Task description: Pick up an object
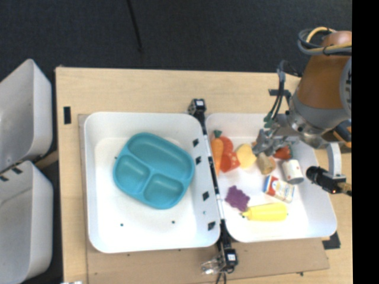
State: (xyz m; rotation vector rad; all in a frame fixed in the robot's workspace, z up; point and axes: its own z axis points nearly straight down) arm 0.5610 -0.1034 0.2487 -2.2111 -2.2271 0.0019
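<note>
Gripper (267,148) hovering over right bin (320,218), centre-right of frame, above tan block (266,164). Finger state: cannot tell. Block looking light, rigid; gripping across flat sides advisable.

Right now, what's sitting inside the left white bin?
The left shallow white plastic bin holds one thing: a teal plastic divided plate with three compartments, lying flat near its middle. Whatever is beneath the plate is covered. The rest of the bin floor shows a few small dark specks.
</note>
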